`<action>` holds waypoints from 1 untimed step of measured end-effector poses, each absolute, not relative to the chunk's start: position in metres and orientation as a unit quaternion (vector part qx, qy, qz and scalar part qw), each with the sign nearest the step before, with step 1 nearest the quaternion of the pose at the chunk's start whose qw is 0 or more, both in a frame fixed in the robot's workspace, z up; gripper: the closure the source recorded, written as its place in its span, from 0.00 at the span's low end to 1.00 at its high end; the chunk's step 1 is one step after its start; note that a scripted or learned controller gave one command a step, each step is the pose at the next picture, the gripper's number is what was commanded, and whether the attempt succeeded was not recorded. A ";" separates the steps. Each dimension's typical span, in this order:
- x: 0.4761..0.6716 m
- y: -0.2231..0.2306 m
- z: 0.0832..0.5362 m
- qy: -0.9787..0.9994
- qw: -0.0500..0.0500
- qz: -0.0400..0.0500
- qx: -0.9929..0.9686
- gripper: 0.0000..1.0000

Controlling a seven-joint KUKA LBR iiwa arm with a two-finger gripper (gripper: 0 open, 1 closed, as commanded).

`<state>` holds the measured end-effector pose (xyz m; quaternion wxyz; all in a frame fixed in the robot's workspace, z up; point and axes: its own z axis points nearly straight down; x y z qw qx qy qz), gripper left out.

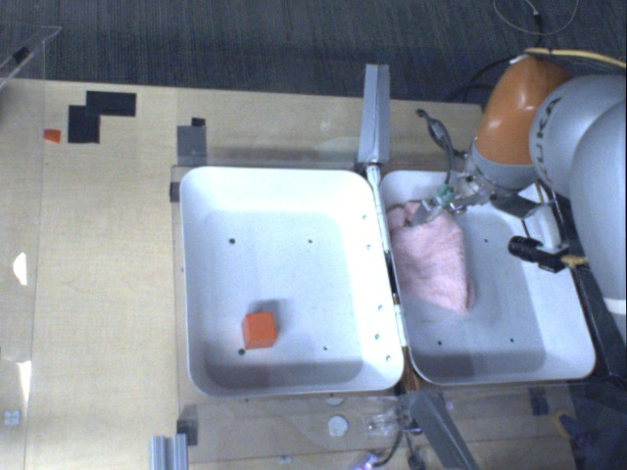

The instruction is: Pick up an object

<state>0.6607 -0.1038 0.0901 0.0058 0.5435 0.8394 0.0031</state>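
Gripper at the top end of the pink cloth in the right bin; grasp step in hand.

The gripper (443,202) sits low at the far edge of the right bin (519,355), touching the upper end of the pink cloth (433,262), which lies along that bin's left wall; whether the pincer is wide, narrow or pinching fabric cannot be told; an orange block (260,330) rests near the left bin's (284,189) near-left corner, well apart; next, judged, a firm close and a straight lift to test the hold.
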 end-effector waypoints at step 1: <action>0.612 -0.114 0.091 0.831 0.006 0.003 0.557 0.00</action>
